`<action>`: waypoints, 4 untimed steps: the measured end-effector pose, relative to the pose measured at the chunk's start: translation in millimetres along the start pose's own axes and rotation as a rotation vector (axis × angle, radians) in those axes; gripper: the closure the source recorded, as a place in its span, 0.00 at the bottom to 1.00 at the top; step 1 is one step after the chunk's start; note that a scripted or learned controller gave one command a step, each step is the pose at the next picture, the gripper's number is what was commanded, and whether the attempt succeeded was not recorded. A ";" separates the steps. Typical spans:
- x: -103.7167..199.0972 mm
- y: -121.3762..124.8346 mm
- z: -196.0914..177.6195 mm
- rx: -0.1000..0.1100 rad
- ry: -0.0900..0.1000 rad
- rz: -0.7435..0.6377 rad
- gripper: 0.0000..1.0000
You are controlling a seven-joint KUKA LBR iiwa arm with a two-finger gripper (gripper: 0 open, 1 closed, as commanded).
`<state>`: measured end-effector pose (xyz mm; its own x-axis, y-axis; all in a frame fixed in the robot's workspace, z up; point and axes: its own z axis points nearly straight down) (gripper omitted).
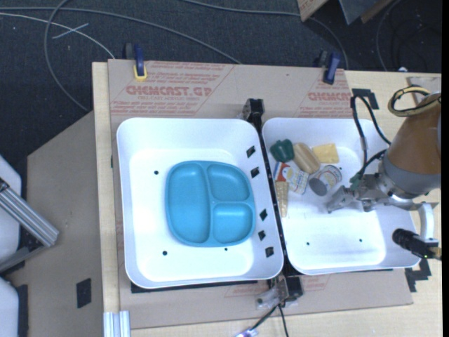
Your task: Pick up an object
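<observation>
The right bin point(344, 248) holds a cluster of small objects in its far left part. There is a green piece point(282, 149), a tan roll point(305, 158), a yellow block point(325, 152), a grey can point(322, 183) and a long striped item point(282, 196) by the bin's left wall. My gripper point(337, 202) hangs low over the middle of this bin, just right of and nearer than the grey can. Nothing shows held in it.
A blue divided plate point(209, 202) lies in the middle of the left bin point(140, 188). A black divider with clips point(263, 181) runs between the bins. The arm's orange band point(419, 142) and cables stand over the right bin's right edge.
</observation>
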<state>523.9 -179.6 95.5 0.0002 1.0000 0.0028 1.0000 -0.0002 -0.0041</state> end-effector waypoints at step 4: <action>6.8 -9.2 -180.6 -0.008 -0.004 -0.002 1.00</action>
<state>515.5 -173.3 276.1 -0.0014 1.0000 -0.0012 1.0000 0.0014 0.0037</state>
